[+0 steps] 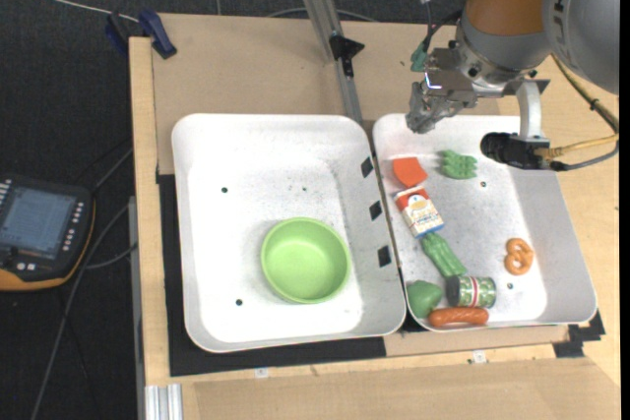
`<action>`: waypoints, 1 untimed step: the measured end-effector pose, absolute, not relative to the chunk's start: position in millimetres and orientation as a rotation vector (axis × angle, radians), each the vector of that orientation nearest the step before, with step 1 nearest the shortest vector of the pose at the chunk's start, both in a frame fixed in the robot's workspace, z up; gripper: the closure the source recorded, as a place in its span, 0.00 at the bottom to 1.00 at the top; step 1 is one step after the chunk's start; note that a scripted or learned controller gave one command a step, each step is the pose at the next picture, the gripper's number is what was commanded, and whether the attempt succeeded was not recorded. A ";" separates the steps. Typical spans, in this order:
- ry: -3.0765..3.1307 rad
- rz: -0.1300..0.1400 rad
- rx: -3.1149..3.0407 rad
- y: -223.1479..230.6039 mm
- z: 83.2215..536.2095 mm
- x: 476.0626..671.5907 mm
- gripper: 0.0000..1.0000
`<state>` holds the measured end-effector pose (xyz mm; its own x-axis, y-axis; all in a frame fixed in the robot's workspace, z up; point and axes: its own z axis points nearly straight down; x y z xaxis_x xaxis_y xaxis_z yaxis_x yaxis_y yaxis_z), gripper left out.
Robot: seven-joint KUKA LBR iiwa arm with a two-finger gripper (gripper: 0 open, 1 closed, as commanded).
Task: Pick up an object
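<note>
gripper (pixel 425 116) above right bin (pixel 551 211), left bin (pixel 197 211) holding green bowl (pixel 305 259)

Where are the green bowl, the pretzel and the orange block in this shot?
green bowl (pixel 305 259), camera view, left bin: on its inner floor.
pretzel (pixel 519 256), camera view, right bin: on its middle.
orange block (pixel 409 171), camera view, right bin: on its top face.

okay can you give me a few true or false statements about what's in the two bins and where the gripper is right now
1. The green bowl sits in the left bin. True.
2. The pretzel lies inside the green bowl. False: it lies in the right bin, near its right side.
3. The gripper hangs over the right bin's far left corner. True.
4. The orange block is in the left bin. False: it is in the right bin.
</note>
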<state>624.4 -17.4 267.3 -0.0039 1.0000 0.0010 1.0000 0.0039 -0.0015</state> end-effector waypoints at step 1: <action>-2.225 0.001 -2.216 33.0 243.9 631.1 1.00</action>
<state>631.1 33.0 243.9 -0.0042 1.0000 0.0009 1.0000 0.0042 -0.0014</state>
